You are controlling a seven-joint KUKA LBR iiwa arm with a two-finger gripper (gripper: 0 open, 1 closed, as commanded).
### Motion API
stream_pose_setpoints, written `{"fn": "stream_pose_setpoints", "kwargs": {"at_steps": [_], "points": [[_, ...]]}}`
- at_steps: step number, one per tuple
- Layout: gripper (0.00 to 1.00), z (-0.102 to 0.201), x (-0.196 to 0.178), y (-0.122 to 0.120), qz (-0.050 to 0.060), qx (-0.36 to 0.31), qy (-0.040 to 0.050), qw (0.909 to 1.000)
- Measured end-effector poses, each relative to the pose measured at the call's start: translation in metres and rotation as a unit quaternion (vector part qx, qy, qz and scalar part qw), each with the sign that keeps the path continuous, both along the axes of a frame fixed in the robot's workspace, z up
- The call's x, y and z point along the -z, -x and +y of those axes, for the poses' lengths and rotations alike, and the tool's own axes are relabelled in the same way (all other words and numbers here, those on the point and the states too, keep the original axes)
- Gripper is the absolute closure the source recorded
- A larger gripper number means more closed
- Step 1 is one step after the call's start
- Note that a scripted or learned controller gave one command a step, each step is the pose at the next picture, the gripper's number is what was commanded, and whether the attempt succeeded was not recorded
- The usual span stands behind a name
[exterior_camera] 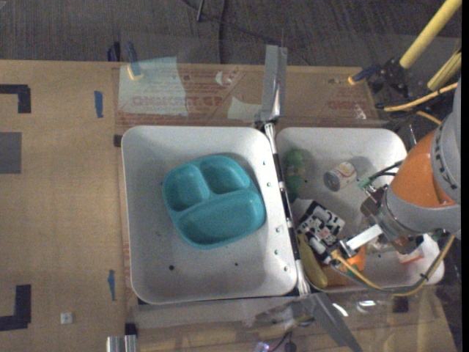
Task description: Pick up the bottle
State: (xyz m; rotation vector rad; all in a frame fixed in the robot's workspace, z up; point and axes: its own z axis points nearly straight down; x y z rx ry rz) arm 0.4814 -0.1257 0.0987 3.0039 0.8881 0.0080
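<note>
On the table (58, 218) stand two shallow white bins side by side. The left bin (146, 270) holds a teal divided plate (213, 200), lying flat near its middle. The right bin (381, 141) is crowded: a green rounded object (295, 163) lies against its left wall, a black-and-white patterned item (320, 224) lies lower down, and beside and beneath that sit a yellow curved piece (314, 266) and something orange (353, 259), all close together along the bin's lower left part. The bottle (341, 175), small and pale with a tan end, lies on its side in the upper middle of the right bin, apart from the clutter below it. The arm (429, 189) comes in from the right over this bin, and the jaws (344, 248) hang low above the orange and patterned things, well below the bottle and not touching it. Whether the jaws are spread or pressed together cannot be told, and nothing is seen between them.
</note>
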Motion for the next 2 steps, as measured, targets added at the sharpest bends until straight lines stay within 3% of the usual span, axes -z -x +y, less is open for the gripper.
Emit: {"fn": "stream_pose_setpoints", "kwargs": {"at_steps": [1, 2], "points": [[1.00, -0.049, -0.069, -0.044, 0.005, 0.060, -0.0043, 0.9982], [1.00, -0.048, -0.083, -0.040, 0.005, 0.086, -0.0041, 0.9963]]}}
